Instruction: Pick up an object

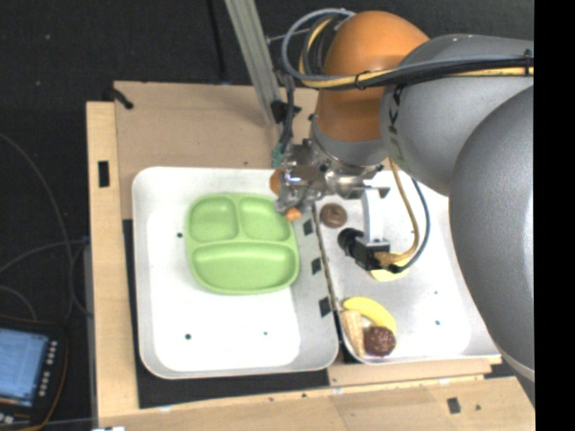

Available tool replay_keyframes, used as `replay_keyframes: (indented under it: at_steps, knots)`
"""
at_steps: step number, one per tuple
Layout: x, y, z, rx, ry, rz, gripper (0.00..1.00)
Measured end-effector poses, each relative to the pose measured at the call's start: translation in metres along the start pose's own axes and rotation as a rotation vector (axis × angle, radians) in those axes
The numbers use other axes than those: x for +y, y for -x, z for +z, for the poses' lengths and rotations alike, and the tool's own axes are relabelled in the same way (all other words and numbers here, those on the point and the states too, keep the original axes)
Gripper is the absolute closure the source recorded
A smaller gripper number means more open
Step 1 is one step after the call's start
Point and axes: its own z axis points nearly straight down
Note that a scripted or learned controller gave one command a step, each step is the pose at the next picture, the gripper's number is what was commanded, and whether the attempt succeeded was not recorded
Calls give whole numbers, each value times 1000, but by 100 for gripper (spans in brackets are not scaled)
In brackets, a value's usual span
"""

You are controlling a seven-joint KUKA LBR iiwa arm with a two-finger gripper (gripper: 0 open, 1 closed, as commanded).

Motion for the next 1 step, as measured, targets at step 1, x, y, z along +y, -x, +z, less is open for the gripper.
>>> replay_keyframes:
  at_steps: [1]
  knots:
    - [0,4,0,-2,-2,4,0]
